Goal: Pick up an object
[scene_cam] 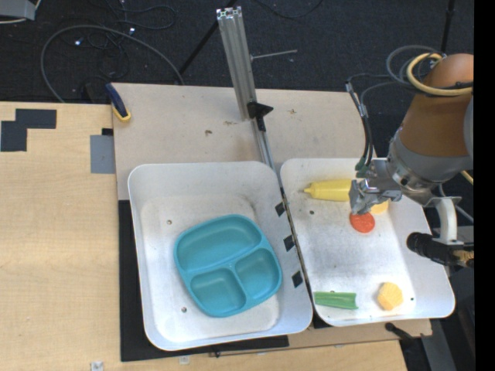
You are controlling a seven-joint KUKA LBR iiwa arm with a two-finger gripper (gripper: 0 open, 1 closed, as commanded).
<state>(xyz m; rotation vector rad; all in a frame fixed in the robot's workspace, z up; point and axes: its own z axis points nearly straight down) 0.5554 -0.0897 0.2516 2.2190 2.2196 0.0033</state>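
Camera view: arm w/ orange band reached in from right, hand (363, 199) low over right bin (340, 284), upper part. Hand's opening couldn't be made out at this angle; nothing seen between its tips. Red round obj (363, 222) lay just below hand, close, contact unclear. Yellow bottle-shaped obj (328, 190) lay on its side just left of hand, its right end hidden behind hand. Small yellow bit (380, 205) showed at hand's right edge. Green flat piece (336, 300) lay well below hand, slightly left, near bin's front edge. Yellow lump (390, 295) sat well below, slightly right. Left bin (155, 192) far left of hand held teal divided tray (227, 263). Both bins on table (54, 238).
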